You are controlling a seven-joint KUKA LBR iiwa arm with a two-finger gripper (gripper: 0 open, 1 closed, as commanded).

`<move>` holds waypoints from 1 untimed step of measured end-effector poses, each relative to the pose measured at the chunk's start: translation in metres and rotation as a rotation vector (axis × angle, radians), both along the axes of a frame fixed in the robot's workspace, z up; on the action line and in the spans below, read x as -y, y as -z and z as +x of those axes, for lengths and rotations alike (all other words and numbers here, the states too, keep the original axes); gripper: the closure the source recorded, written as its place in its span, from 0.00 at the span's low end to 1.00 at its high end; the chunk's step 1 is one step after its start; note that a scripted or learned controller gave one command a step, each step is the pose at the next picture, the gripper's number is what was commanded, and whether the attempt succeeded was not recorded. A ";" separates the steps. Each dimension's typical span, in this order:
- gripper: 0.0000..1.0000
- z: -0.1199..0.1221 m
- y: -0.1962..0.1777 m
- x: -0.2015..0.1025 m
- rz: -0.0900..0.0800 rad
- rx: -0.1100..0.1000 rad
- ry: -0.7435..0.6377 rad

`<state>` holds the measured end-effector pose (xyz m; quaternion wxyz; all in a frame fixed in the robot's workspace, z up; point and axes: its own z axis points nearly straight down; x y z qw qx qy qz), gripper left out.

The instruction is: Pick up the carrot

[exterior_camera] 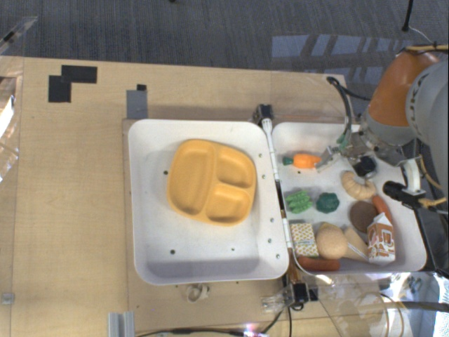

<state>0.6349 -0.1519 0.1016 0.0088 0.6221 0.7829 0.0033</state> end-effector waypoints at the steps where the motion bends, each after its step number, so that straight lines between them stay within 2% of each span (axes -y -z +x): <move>1: 0.00 -0.015 0.013 -0.062 0.006 -0.007 0.053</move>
